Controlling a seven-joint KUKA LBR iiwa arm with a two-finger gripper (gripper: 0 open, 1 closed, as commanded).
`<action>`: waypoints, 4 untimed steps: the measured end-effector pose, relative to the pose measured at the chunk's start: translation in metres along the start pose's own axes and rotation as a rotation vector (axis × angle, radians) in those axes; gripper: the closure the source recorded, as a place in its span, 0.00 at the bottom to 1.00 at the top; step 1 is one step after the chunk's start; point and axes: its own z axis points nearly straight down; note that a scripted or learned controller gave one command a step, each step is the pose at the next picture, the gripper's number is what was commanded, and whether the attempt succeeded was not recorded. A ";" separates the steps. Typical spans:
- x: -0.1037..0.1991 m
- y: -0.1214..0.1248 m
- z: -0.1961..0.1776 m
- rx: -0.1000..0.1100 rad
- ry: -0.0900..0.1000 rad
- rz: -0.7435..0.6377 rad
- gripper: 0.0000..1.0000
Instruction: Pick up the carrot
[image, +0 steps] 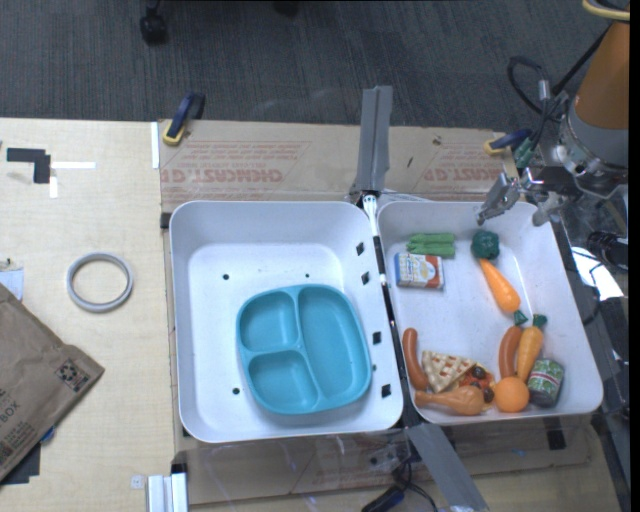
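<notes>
orange carrot (497, 280) lying loose at two o'clock in right bin (580, 330), leafy end up. gripper (522, 197) poised just above at twelve, jaws apart, likely lining up descent.

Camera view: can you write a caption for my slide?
Gripper hovers over the right bin near the carrot; blue plate sits left.

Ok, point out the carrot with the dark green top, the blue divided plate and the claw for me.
carrot (499, 287): camera view, middle of its orange body.
blue divided plate (262, 390): camera view, its front left rim.
claw (517, 195): camera view, between its fingertips, above the right bin's far edge.
</notes>
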 end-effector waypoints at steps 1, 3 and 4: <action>-0.025 0.000 0.085 -0.001 0.000 -0.175 0.00; -0.063 -0.022 0.178 -0.002 0.001 -0.021 1.00; 0.006 -0.005 0.081 0.000 0.000 0.409 1.00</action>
